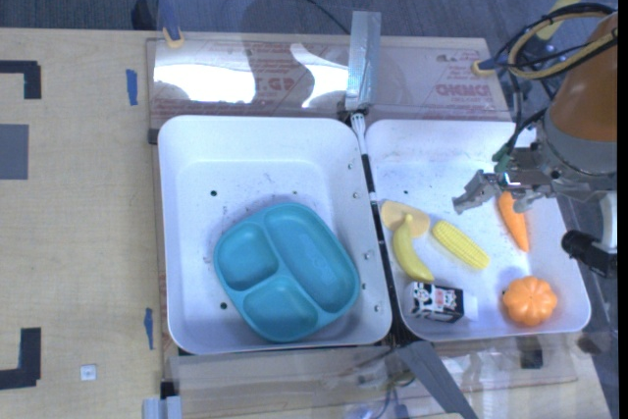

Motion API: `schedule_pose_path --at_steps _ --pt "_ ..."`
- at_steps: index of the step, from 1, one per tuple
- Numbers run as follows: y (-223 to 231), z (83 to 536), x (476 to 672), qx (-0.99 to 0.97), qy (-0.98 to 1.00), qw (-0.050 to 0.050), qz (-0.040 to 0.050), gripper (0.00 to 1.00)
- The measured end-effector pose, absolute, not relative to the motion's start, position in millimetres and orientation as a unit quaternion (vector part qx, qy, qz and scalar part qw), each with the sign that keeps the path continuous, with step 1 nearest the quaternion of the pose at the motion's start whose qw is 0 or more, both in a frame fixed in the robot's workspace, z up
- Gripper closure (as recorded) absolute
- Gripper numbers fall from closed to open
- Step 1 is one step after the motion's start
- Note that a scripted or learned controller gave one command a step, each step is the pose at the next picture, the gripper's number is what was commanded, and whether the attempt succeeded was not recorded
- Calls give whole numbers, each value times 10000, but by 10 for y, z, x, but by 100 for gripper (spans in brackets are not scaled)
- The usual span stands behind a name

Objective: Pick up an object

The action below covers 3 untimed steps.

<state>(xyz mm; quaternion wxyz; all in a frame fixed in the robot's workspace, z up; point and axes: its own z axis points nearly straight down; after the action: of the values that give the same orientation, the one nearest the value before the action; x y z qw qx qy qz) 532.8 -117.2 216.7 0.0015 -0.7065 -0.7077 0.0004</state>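
Carrot [514,223]: you will find it in the right bin [432,152], near that bin's right wall, lying with its tip pointing toward the near edge. The gripper [502,189] sits directly over the carrot's upper end. One grey finger [475,194] angles out to the left of the carrot, and the other side is crowded against the carrot top, so you cannot tell whether the fingers are spread or clamped on it, nor whether the carrot is actually gripped. The arm [585,108] enters from the right, with its orange band above the wrist and yellow and black cables looping above it. In the same bin, note the banana [408,245] near the left wall, the corn cob [461,244] just beside it on the right, a small black-and-white carton [436,301] near the front edge, and an orange pumpkin-shaped toy [530,300] in the front right corner, near the carrot's tip. The left bin [255,152] holds a blue divided plate [285,270], set toward the front. Both bins rest side by side on the counter [69,211].
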Motion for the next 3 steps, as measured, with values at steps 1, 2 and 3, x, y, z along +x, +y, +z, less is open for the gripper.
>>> schedule_pose_path --at_steps 1,2,3 --pt "-1718 2395 5181 -7798 -6260 -19 -2 0" --pt "-2032 1711 5163 -7561 -6544 37 26 0" --pt "-2039 926 5552 -7646 -6445 51 -78 0"
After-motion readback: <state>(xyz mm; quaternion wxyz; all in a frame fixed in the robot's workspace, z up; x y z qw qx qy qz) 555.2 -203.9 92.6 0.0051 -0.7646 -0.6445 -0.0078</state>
